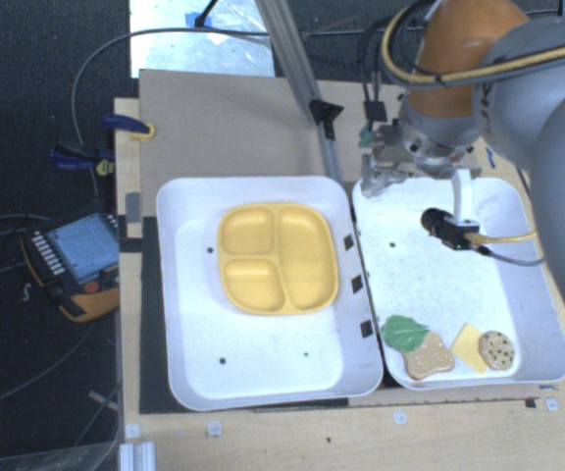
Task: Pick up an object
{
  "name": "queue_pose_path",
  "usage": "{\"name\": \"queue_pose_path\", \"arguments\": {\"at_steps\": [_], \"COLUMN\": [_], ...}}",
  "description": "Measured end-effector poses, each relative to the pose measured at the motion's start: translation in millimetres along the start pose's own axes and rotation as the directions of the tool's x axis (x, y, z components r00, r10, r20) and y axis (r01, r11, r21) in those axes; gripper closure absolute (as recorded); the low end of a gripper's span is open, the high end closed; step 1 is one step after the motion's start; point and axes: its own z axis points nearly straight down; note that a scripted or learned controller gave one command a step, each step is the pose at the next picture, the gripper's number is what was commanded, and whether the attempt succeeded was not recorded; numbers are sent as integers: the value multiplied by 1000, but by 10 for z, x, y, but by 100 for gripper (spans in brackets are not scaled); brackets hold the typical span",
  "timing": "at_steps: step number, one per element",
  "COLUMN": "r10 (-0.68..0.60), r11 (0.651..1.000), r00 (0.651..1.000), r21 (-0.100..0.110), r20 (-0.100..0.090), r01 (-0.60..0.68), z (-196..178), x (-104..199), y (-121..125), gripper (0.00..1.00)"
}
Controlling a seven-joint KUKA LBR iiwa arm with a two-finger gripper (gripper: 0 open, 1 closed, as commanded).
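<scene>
glossy yellow plastic divided plate (278, 258), smooth white plastic bins (194, 361), matt brown cardboard backing (224, 126)

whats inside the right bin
In the right bin, along its near edge: a green leaf, toast slice, cheese wedge and cookie. The arm covers its far corner.

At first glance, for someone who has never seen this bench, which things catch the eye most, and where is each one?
The yellow divided plate stands out first, lying in the upper half of the left bin. Next is the big grey arm with its orange band, coming in from the upper right, with the gripper over the far edge of the right bin. Small toy foods sit clustered in that bin's near corner.
</scene>
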Motion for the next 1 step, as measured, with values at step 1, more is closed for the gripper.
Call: {"name": "queue_pose_path", "arguments": {"at_steps": [1], "r10": [1], "r11": [1000], "r00": [1000], "r21": [0], "r20": [0], "r01": [-1], "z": [10], "x": [541], "y": [15], "gripper": [100]}}
